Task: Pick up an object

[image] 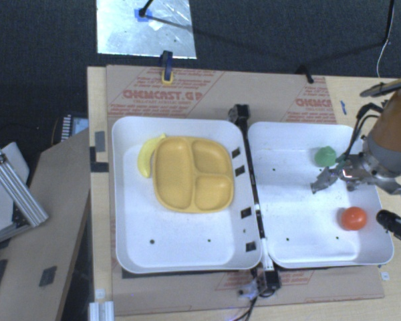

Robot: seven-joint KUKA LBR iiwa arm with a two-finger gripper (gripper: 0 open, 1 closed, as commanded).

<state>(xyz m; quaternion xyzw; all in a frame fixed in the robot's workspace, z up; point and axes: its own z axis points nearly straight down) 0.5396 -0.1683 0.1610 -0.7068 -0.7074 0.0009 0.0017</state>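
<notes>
In the right bin (287,246) lie a green lumpy object (325,156) near the far side and a red-orange ball (353,218) near the right front. My gripper (334,179) hangs low over this bin between the two, just below the green object and up-left of the ball. Nothing shows held in it. The grey arm with its orange band (395,122) comes in from the right edge.
The left bin (130,239) holds a yellow divided plate (192,174) with a yellow banana (146,155) tucked at its left edge. A black divider strip (248,179) runs between the bins. Cardboard (207,92) lies under both.
</notes>
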